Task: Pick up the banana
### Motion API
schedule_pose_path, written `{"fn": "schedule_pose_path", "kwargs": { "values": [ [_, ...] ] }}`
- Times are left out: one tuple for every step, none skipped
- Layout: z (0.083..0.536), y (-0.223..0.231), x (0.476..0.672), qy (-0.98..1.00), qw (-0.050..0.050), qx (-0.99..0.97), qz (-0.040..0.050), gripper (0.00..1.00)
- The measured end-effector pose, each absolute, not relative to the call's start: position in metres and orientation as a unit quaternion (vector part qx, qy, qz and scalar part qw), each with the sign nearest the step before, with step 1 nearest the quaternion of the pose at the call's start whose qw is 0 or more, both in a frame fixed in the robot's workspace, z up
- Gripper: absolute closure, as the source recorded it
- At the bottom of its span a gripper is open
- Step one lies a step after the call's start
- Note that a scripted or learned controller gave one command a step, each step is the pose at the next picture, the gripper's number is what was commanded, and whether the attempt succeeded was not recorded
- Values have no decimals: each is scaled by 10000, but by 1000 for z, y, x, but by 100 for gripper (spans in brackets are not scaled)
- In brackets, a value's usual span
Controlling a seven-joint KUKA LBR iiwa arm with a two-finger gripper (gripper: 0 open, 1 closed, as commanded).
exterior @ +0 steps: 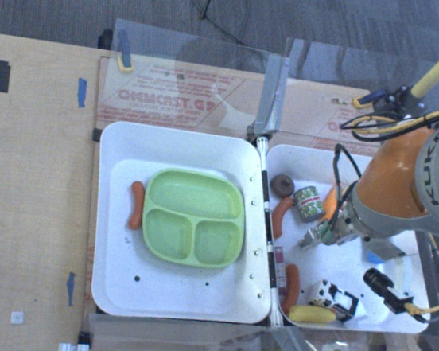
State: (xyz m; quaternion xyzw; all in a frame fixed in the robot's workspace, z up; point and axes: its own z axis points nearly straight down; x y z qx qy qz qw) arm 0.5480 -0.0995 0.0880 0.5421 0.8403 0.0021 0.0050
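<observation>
The banana is yellow and lies flat at the front edge of the right bin, next to a black-and-white toy. My gripper hangs over the middle of the right bin, behind the banana and well apart from it. Nothing shows in its grasp. The grey and orange arm comes in from the right and covers part of the bin's back.
Around the gripper in the right bin are a green can, a brown donut, an orange carrot and two sausages. The left bin holds a green divided plate and another sausage.
</observation>
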Motion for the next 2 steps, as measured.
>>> {"fn": "schedule_pose_path", "kwargs": {
  "values": [
    [87, -142, 501, 7510, 27, 6603, 6, 100],
    [87, -199, 524, 6828, -47, 7306, 43, 100]
  ]
}}
